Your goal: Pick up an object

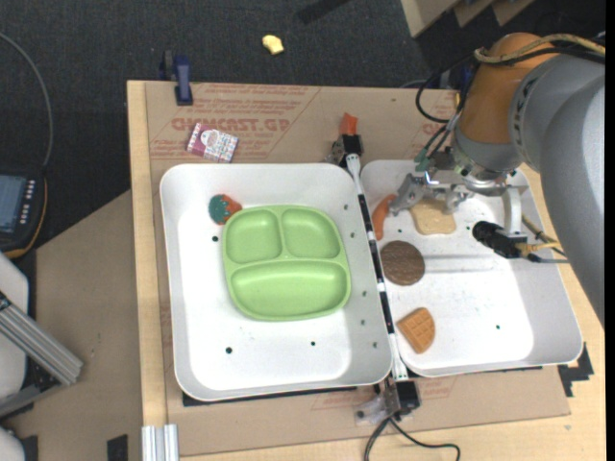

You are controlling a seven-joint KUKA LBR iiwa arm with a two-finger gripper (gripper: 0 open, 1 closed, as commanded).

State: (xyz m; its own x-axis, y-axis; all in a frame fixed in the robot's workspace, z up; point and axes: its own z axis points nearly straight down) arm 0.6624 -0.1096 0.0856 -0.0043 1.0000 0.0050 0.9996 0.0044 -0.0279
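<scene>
Presently, two shallow white bins are seen side by side on the cardboard-covered worktop (pixel 288 123). The left bin (pixel 192 334) is occupied by a green divided plate (pixel 285 262), with a small round teal and red object (pixel 225 207) lying just beside the plate's far left corner. In the right bin (pixel 500 334), four food-like items are spread out: a dark brown round cookie (pixel 402 262) near the dividing rims, an orange waffle-patterned cracker (pixel 417 328) nearer to the camera, a slim orange piece (pixel 381 215) against the left wall, and a pale tan piece (pixel 433 221) at the far end.

The grey arm (pixel 567 104) is reached in from the right, its orange band (pixel 495 80) above the wrist. The claw (pixel 434 192) is positioned low over the far part of the right bin, directly above the pale tan piece; whether its fingers are spread or closed cannot be told, and no object is seen gripped.

A small pink packet (pixel 211 142) lies on the worktop beyond the left bin, and a blue clamp (pixel 180 77) is fixed at the far edge.
</scene>
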